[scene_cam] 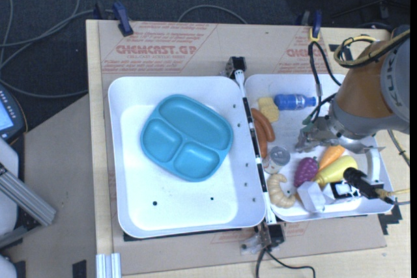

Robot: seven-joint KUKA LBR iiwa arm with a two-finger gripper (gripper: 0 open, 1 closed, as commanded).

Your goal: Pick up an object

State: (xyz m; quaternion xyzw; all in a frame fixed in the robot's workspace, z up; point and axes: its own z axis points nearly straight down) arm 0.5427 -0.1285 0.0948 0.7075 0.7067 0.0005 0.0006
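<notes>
Down in the right bin (381, 205), the gripper (315, 135) hangs low over the middle of the toy pile, and I cannot tell how it is set because the wrist and cabling blur together from this slant. Nothing can be seen caught in it, so the pick looks not yet made. Just beside it toward the bin's near edge lie an orange carrot (331, 155), a yellow pear-shaped fruit (337, 170) and a bunch of purple grapes (305, 171), packed touching one another, which would leave little room around any one of them. Nearer the shared wall between the bins sit a small grey cap (280, 155), a hot dog (264, 127) lying along that wall, and a pale peanut-like piece (280, 190) near the front corner. Toward the far edge rests a blue bottle (294, 101) on its side beside a yellow block (268, 109). The left bin (130, 140) carries a blue divided plate (187, 137), well apart from the arm's reach.
</notes>
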